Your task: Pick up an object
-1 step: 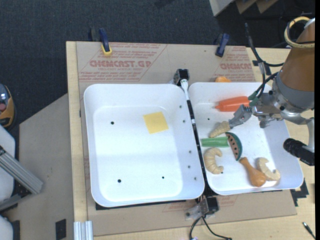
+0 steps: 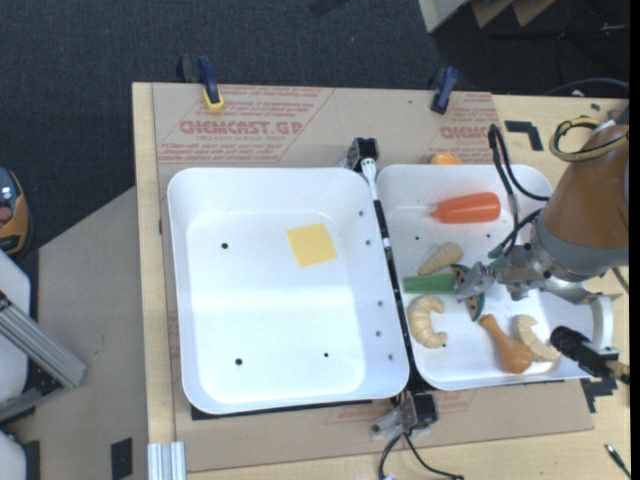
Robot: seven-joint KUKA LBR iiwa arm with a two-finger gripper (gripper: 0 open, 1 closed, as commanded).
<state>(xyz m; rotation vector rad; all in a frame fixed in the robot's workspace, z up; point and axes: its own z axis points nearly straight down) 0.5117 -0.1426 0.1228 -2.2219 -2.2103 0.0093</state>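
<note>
left bin [image 2: 200, 268]: open floor | right bin [image 2: 420, 193]: food toys crowd

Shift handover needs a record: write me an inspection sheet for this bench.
Surface: bench bears left bin and right bin.
Job's things: yellow slice in left bin; carrot, croissant, drumstick, green piece in right bin.
Clutter: two clamps at bench's far edge.
Grippers: gripper low over right bin, holding nothing visible.
Cables: black cable on arm.
Surroundings: dark floor.
</note>
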